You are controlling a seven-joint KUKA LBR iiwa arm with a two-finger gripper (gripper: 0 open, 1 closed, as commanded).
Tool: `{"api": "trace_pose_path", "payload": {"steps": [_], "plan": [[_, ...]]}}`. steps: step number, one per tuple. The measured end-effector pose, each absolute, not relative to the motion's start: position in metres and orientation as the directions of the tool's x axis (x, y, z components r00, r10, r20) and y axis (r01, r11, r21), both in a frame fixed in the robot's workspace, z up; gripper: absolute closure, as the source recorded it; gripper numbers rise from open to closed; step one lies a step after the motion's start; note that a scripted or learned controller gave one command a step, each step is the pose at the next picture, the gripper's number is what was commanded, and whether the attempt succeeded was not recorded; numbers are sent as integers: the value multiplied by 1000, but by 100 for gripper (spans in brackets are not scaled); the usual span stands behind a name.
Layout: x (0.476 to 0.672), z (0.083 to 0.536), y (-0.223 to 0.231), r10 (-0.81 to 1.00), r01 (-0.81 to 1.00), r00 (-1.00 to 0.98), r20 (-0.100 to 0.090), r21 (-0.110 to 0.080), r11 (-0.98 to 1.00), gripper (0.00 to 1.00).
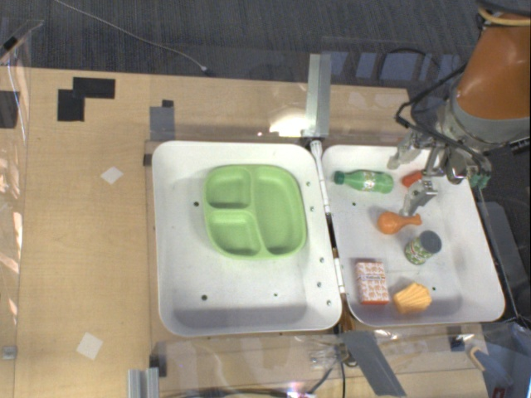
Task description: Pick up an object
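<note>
My arm (496, 73) wears a broad orange band over a grey wrist; black cables loop beside it; my fingers (423, 191) are silvery metal.

Light wooden bench (75, 247); dark grey carpet (207, 15) behind; black tape patches (83, 96); glare spot.

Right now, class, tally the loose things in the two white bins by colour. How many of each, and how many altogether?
Green: 3, divided plastic tray, plastic bottle, round can
Orange: 3, drumstick-shaped toy, ridged shell-shaped toy, small piece by the hand
Red: 1, printed box
Total: 7
</note>
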State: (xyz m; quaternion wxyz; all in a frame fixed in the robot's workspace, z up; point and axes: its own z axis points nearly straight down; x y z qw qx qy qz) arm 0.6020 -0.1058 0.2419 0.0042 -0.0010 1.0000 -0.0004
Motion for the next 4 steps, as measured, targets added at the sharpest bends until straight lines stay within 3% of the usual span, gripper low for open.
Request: {"api": "trace_pose_path", "payload": {"steps": [1,2,3,4], "plan": [[653,121,-81,205,205,-979,2,2,979,0],[651,89,-82,302,302,-953,-12,4,953,0],[655,104,-81,296,296,-955,-24,5,955,100],[600,190,-40,482,482,-876,-12,7,876,100]]}}
